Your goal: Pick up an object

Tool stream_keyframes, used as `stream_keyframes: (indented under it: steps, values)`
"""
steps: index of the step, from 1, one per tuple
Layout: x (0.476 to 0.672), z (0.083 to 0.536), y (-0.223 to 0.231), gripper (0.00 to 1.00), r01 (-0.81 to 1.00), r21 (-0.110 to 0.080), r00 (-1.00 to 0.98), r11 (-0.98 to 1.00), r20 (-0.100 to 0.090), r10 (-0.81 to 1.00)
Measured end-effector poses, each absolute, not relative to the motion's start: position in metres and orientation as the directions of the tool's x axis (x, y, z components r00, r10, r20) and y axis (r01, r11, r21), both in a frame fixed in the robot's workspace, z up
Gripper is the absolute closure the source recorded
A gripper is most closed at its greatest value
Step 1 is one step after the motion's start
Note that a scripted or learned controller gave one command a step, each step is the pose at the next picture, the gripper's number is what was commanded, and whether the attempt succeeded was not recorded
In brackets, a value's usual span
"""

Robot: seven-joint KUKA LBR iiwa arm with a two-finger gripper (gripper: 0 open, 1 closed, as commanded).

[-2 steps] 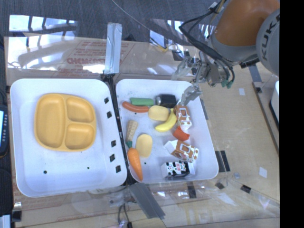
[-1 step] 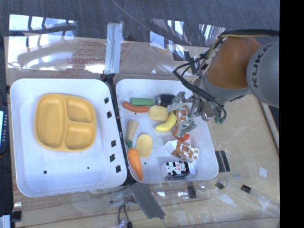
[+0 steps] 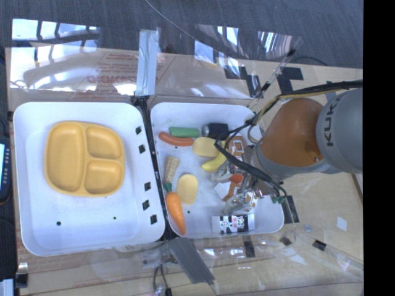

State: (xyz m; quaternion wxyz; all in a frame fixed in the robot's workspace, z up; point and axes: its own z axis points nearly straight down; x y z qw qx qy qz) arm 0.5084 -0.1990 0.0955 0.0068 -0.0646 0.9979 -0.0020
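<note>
My jaws (image 3: 237,193) hang low in the right bin (image 3: 265,222); the banana (image 3: 214,163) lies just left, slanting. Their opening I cannot tell.

The yellow divided tray (image 3: 84,158) looks like matt, smooth plastic. Right of it, the carrot (image 3: 175,213), sausage (image 3: 176,139) and banana (image 3: 214,162) look like glossy plastic. The white bins (image 3: 31,165) look smooth, faintly shiny.
</note>
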Motion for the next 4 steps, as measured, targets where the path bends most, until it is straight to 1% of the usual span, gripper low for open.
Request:
stream_keyframes:
  steps: [1, 2, 3, 4]
  values:
    - [0.51, 0.105, -0.195, 1.0, -0.14, -0.003, -0.99, 0.99, -0.013, -0.14]
    - [0.53, 0.111, -0.11, 1.0, -0.044, 0.001, -0.999, 0.999, -0.001, -0.044]
    - [0.579, 0.266, -0.058, 1.0, -0.046, -0.001, -0.999, 0.999, -0.014, -0.046]
    - [0.508, 0.18, -0.142, 1.0, -0.17, 0.0, -0.986, 0.986, 0.002, -0.17]
